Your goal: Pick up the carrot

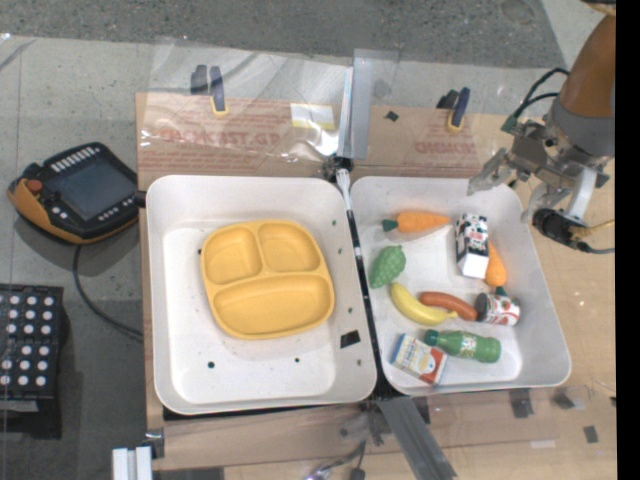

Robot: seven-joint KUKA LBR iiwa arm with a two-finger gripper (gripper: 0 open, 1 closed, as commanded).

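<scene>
The carrot (pixel 420 222) lies near the top of the right bin (pixel 545 363), leafy end pointing left, apart from the milk carton (pixel 472 245) to its right. The hand (pixel 530 173) hovers at the bin's upper right corner; I cannot tell its opening. Best to descend across the carrot's middle, clear of the carton.

glossy plastic carrot (pixel 421 222), matt yellow tray (pixel 267 278)
</scene>
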